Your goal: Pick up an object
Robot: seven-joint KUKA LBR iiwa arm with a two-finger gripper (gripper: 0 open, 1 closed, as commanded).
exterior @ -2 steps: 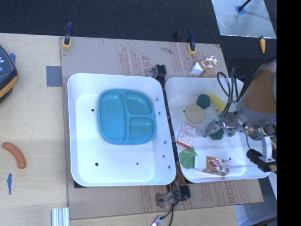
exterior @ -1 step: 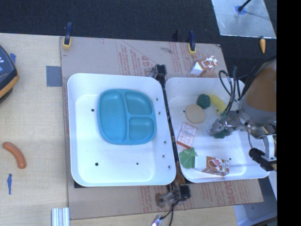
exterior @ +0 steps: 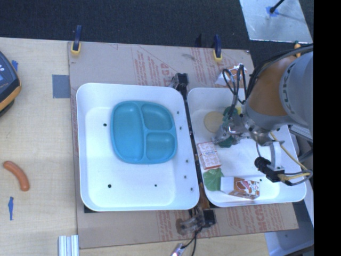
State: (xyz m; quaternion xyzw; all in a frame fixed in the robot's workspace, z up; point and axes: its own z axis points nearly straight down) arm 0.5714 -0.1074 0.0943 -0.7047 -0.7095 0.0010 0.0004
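Observation:
The right bin [exterior: 277, 196] holds several small objects. A tan round piece [exterior: 212, 121] lies near its far left corner. A red-and-white packet [exterior: 208, 155] lies by the left wall, with a green leafy item [exterior: 212, 180] below it. A brown-and-white snack packet [exterior: 243, 187] rests at the front. My gripper [exterior: 230, 130] is low in this bin, just right of the tan piece and above a small greenish object [exterior: 225, 140]. The wrist and cables hide what lies directly under the gripper.
The left bin [exterior: 93, 191] holds a blue divided plate [exterior: 144, 132]. An orange sausage toy [exterior: 17, 175] lies on the bench at far left, and a dark device [exterior: 6, 81] sits at the left edge. The arm [exterior: 277, 92] covers the right bin's far right part.

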